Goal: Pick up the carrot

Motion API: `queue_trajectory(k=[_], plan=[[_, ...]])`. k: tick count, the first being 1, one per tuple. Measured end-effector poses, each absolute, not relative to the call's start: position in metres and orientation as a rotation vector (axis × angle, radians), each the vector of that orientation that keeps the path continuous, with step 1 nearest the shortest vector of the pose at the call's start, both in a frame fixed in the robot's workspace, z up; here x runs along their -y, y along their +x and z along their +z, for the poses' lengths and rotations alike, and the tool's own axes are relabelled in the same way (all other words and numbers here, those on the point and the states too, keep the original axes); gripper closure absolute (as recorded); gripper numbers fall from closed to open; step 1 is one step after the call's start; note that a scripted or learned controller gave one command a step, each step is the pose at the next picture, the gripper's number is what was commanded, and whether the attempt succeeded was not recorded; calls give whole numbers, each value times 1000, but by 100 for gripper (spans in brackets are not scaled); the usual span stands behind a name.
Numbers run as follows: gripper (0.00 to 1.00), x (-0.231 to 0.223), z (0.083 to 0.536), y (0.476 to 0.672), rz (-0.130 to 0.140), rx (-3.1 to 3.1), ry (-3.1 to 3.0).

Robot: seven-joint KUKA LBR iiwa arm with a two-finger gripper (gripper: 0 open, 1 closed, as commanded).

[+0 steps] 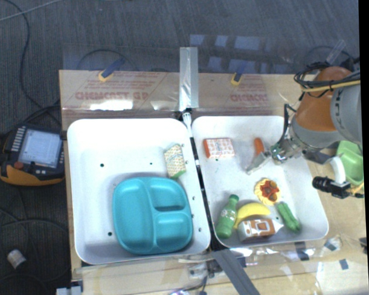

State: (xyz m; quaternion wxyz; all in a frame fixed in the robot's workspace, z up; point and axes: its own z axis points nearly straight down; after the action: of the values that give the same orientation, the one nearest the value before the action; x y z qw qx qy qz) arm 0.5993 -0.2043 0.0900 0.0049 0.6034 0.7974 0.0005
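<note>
Two white bins [83, 196] sit side by side on the worktop. We see the carrot [259, 147], a small smooth orange stub, in the right bin's far part, long axis running roughly far to near, tilted slightly. Our hand [275, 153] hovers just right of it; we cannot tell its grip. A teal tray [152, 214] fills the left bin.

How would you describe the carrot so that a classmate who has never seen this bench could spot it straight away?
Start at the right-hand white bin and look to its far half, beside the gripper. The carrot is the small orange stick lying there on bare white floor. Its neighbour, the boxed snack, is wider, rectangular and patterned.
</note>
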Motion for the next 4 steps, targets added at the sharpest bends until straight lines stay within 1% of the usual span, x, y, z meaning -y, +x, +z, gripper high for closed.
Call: queue_trajectory(k=[1,2,3,4], plan=[[0,217,93,667,-1,-2620,1765],[0,203,137,606,-3,-2642,1699],[0,215,89,645,-2,-2769,1465],[0,221,142,660,2,-2761,1492]])
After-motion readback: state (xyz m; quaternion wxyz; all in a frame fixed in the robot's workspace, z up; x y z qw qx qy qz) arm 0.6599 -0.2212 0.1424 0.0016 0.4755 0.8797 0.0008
